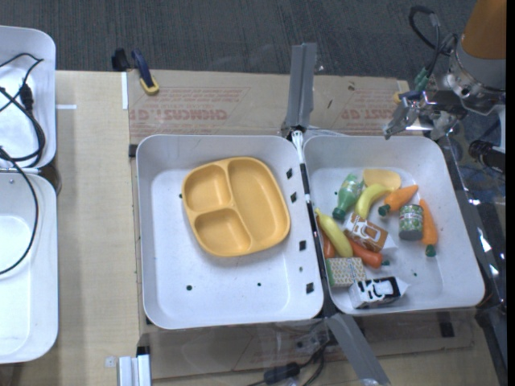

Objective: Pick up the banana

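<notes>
Nearest, a carton (376, 291) lies in the right bin (451, 175), where the banana (369, 199) sits crowded by carrots (400, 197), risking a wrong grab; gripper (418, 112) state unclear.

banana (369, 199): yellow, small, curved — looks like a toy fruit
place: right bin (451, 280), upper middle part, among the pile of play food
pose: lies flat, slanted — upper end toward the bin's back right, lower end toward the front left
ends: dark tip at the lower end
neighbours: green bottle (348, 194) just beside it on the left, orange carrot (400, 197) on the right, pale yellow piece (381, 178) behind, small carton (368, 233) in front
state: whole, resting on the bin floor, mostly unobscured from above
</notes>
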You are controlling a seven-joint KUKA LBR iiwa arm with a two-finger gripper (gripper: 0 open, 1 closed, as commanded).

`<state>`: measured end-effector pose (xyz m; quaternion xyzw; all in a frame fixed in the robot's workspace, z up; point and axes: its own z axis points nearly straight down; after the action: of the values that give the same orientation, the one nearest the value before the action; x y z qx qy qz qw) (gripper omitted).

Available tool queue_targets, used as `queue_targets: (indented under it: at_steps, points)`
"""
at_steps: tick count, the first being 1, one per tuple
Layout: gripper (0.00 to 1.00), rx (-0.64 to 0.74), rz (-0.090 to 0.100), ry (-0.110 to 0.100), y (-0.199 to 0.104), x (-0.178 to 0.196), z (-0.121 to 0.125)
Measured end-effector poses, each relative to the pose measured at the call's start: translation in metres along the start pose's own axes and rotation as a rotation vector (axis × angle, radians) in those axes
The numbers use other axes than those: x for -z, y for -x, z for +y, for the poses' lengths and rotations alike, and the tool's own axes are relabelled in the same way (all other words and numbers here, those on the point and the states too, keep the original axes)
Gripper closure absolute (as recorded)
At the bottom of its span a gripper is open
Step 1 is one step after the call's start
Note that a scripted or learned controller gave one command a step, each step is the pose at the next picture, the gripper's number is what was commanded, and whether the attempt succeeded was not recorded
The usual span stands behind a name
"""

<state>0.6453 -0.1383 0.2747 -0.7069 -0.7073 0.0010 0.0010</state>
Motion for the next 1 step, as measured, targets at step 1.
queue_targets:
  at_steps: [1]
  points:
    - [0.00,0.114,0.000,0.000,-0.0057,-0.1027,0.0140]
